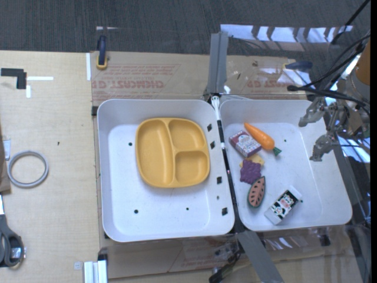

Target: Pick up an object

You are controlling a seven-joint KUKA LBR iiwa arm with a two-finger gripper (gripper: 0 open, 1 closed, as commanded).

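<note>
Above the right bin's (330, 217) edge, the metal hand (324, 131) looks possibly unclenched, grasping nothing.

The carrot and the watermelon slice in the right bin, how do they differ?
The carrot is orange with a green tip; the watermelon slice is red with a dark rind. The carrot lies near the bin's far side, slanting; the watermelon slice lies nearer the front, almost upright in the view. Both are toy foods lying loose in the right bin, untouched.

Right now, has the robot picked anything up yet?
Not yet. The gripper hangs at the right bin's right edge with nothing between its fingers. The carrot, watermelon slice and small carton all lie in that bin, so the whole pick remains.
</note>
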